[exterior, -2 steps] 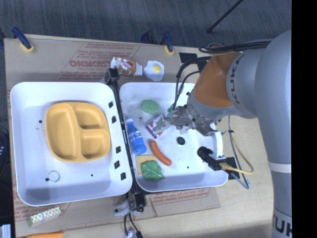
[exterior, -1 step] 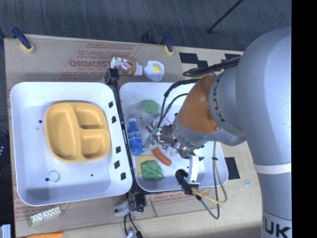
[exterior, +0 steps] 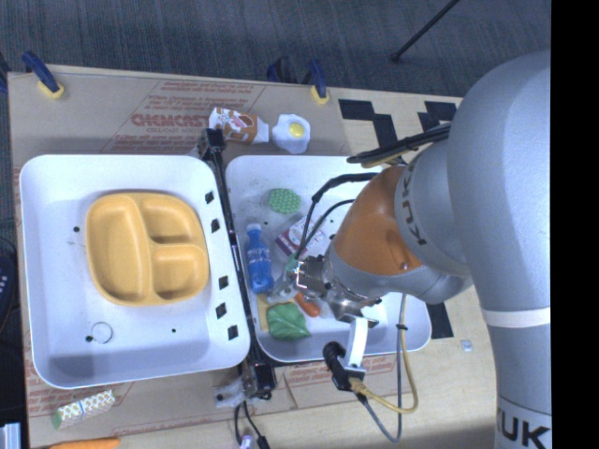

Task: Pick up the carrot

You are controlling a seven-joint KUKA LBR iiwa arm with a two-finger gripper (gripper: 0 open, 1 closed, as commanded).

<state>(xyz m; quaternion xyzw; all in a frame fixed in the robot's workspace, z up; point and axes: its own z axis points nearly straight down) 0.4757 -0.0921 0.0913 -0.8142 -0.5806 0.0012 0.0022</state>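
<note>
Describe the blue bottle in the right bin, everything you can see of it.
The blue bottle is a small, seemingly plastic bottle lying on its side near the left wall of the right bin. Its body is bright blue, its upper end paler, its long axis running roughly up and down the view. A green item lies just below it and the gripper sits close to its right; whether either touches it is unclear.

Yellow divided tray (exterior: 148,246) in left bin (exterior: 37,279); blue bottle (exterior: 257,260), green items, possibly toys, in right bin (exterior: 245,176).
</note>
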